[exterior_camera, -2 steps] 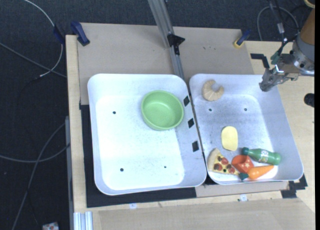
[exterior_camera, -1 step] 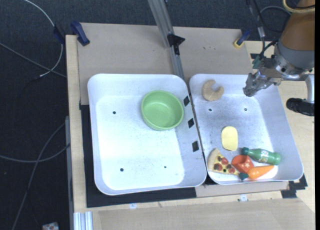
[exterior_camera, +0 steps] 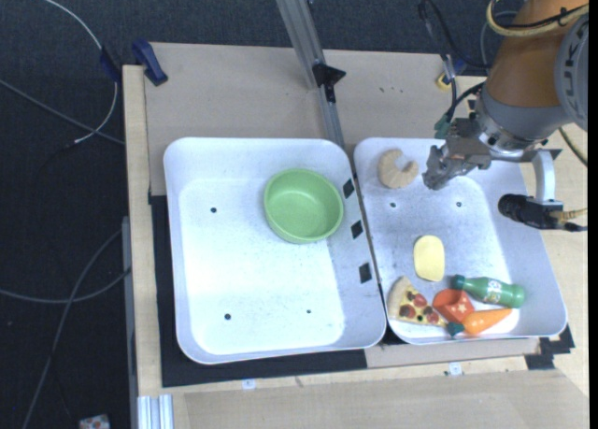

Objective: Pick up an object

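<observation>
L bin (exterior_camera: 201, 231) on the counter (exterior_camera: 234, 81) has a green bowl (exterior_camera: 303, 205) near its upper mid, nothing else w/ it. R bin (exterior_camera: 486, 212): tan croissant-shaped piece (exterior_camera: 397, 169) at top L, yellow oval (exterior_camera: 429, 258) mid, then pizza slice (exterior_camera: 415, 305), red piece (exterior_camera: 453, 306), green bottle (exterior_camera: 488, 291) and carrot (exterior_camera: 484, 321) bunched at the near edge. Tool (exterior_camera: 439, 173) hangs low over the R bin's top, just R of the croissant piece; nothing seen btwn its tips, can't tell if spread or pressed together. Step, I'd say: approach, pre-grasp, nothing picked yet. Nearest target is prob the croissant piece, just beside tool to its L. Next move needs a small shift L, descent, then closing around it.
</observation>
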You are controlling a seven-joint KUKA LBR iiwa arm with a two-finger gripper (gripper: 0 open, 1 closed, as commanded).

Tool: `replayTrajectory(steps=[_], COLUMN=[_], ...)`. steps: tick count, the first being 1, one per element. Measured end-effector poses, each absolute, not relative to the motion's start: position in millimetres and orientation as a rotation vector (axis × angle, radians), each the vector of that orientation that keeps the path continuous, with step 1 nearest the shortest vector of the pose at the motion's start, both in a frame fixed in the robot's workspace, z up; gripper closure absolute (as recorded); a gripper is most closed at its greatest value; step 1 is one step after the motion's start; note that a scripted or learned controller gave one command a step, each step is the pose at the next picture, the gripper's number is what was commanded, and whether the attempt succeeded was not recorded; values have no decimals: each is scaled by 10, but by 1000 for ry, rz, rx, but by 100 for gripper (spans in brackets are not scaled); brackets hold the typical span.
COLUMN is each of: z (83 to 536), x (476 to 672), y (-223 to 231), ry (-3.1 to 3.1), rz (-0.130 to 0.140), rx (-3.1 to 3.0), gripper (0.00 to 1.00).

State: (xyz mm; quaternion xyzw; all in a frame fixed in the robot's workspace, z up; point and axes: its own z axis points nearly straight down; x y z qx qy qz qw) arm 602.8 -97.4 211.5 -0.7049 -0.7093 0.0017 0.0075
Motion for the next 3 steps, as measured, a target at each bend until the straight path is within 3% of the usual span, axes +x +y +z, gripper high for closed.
replayTrajectory(steps=[1,3], z=[2278,2151], x=[5882,5625], y=[-424,697], ry=[-2217,-2216], rz=[5,13], rx=[-2204,-2203], gripper=[100,100])
